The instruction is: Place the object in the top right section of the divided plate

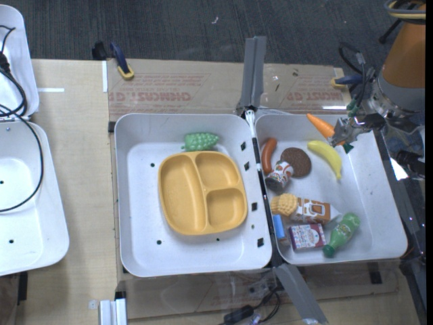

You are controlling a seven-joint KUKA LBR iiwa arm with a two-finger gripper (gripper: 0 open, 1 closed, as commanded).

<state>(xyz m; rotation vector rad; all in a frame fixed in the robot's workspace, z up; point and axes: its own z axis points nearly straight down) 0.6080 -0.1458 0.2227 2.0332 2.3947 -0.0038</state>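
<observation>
Arm comes in from the right with its orange band at the frame's upper right; gripper point(344, 135) sits low over the right bin's point(379, 246) far right corner, just beside the carrot point(319, 124) and above the banana point(326, 157), and whether its jaws are released or clenched cannot be told. Yellow divided plate point(201, 192), smooth plastic with three rounded sections, lies in the left bin point(135, 249), all sections bare, a knobbly green toy point(200, 141) touching its far rim. Right bin also holds a sausage point(268, 152), round brown cookie point(296, 162), bumpy corn cob point(285, 204) and green bottle point(342, 233).
</observation>
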